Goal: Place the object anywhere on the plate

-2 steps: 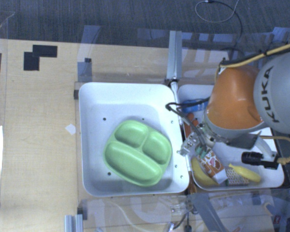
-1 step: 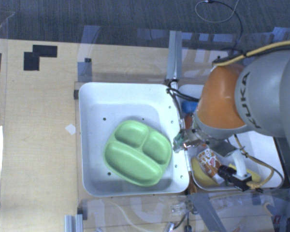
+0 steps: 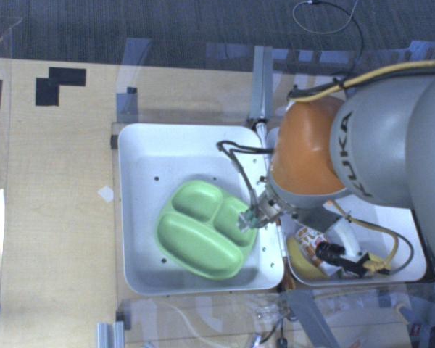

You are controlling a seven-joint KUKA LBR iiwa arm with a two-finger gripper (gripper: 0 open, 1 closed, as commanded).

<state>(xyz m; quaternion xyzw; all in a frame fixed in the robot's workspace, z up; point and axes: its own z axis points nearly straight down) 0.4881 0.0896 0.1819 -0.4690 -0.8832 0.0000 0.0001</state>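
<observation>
Camera view looks down on the gripper (image 3: 249,220), which hangs low over the right edge of the green plate (image 3: 192,241), just above the rim where two of its three hollows meet. Whether the pincer is clenched or released cannot be told from this angle, nor whether anything sits in it. The plate lies in the left bin (image 3: 139,194), and its hollows look bare, so the placing step seems to be in hand and not yet done. As for the object itself, the only loose things in sight are in the right bin (image 3: 415,265): a yellow thing (image 3: 301,262) and a small red-and-white thing (image 3: 309,235) touching it, both half hidden under the arm (image 3: 380,140). If the pincer carries something, the next move calls for a short descent and a release well inside a hollow, away from the rim; if not, it must go back to the right bin. The bin wall between the two bins stands close by the wrist.
</observation>
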